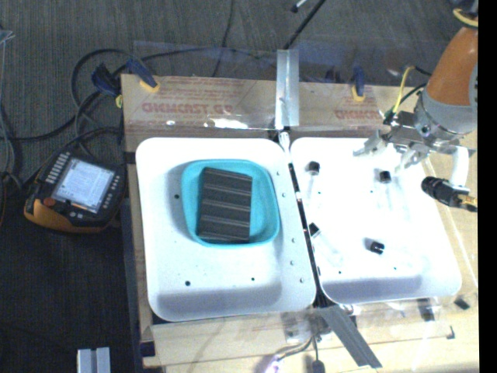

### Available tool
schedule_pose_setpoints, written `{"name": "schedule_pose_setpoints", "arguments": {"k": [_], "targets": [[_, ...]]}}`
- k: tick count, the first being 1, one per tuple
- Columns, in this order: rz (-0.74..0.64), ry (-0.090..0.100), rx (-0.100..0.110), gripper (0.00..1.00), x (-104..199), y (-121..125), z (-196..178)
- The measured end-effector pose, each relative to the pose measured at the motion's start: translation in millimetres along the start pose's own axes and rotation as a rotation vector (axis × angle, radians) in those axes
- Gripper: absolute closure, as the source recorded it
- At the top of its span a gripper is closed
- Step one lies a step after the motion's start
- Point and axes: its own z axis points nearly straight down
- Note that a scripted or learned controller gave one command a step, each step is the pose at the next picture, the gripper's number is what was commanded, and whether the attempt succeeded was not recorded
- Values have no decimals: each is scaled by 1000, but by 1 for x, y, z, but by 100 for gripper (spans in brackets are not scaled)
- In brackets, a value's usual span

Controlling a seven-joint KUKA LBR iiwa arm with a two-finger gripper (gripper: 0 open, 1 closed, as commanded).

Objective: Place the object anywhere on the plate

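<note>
Two shallow white bins sit side by side on the tabletop (233, 340), both of smooth moulded plastic with rounded corners. One bin, the left bin (225, 286), carries one teal plate (268, 208), roughly square with soft corners and a raised rim. One dark grey object (225, 204) lies on that plate, near its middle: a flat rectangular block with ridges running across its top, set at a slight tilt to the plate's sides. The right bin (404, 270) holds about four small black bits scattered well apart on its glossy floor; they are too small to name.

One grey arm with an orange band (454, 68) reaches in at the upper right, and its pincer (396, 150) hangs over the far right corner of the right bin. Whether the pincer is wide or narrow I cannot tell. One orange-edged handheld pendant (78, 189) with a lit screen lies to the left of the bins, trailing black cables.
</note>
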Motion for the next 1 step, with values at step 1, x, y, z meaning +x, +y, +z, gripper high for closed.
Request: {"name": "schedule_pose_setpoints", "arguments": {"k": [1], "targets": [[3, 4, 2, 0, -6, -51, 39]]}}
